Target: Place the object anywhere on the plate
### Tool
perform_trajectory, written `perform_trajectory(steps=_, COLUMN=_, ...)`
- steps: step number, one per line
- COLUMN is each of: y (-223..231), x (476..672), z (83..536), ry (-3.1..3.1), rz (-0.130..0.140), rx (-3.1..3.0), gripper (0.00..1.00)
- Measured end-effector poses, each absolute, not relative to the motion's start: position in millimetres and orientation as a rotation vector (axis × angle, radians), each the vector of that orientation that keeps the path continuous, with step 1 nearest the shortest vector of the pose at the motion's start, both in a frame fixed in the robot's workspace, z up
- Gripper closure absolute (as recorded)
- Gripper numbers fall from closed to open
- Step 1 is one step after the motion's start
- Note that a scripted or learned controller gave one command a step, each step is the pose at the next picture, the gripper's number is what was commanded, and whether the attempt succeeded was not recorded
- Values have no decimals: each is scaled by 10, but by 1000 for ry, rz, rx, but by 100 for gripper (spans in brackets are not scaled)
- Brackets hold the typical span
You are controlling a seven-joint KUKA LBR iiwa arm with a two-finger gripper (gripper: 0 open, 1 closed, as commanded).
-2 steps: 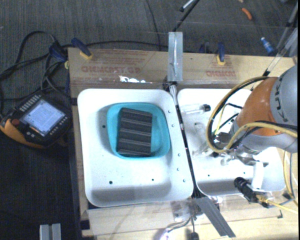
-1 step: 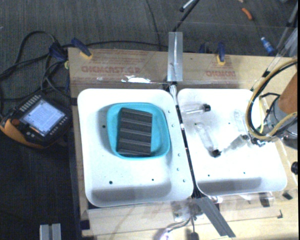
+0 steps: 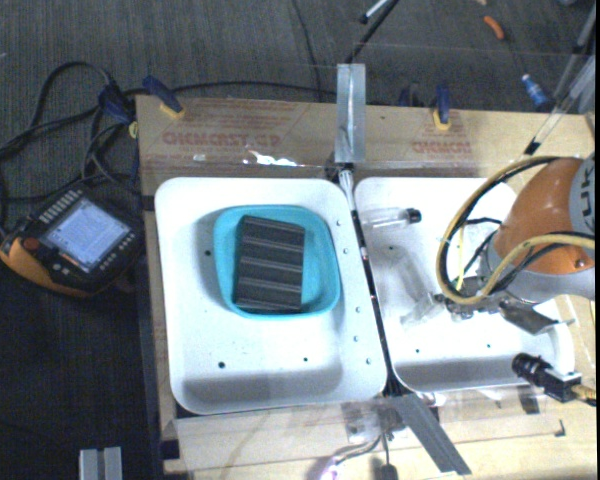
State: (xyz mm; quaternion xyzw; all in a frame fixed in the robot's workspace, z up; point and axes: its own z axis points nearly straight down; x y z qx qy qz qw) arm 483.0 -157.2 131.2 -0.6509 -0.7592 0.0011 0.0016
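A dark grey ribbed block lies flat on the blue plate in the left bin. The block covers most of the plate's middle and touches nothing else. My gripper hangs low over the right bin, near its middle, well to the right of the plate. The grey arm with its orange band and looped cables comes in from the right above it. Nothing shows in the gripper.
A clear tube with a black tip lies at the back left of the right bin. A raised rim divides the two bins. A metal post stands behind them, and a handheld pendant lies on the floor at left.
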Motion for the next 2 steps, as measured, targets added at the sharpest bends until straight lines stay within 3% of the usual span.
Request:
perform_trajectory(steps=1, y=-1908, x=5279, z=2079, ry=-2618, rz=1, rx=-1736, gripper=0)
perform_trajectory(steps=2, y=-1340, x=4822, z=1204, ry=-2531, rz=8, rx=-1860, gripper=0)
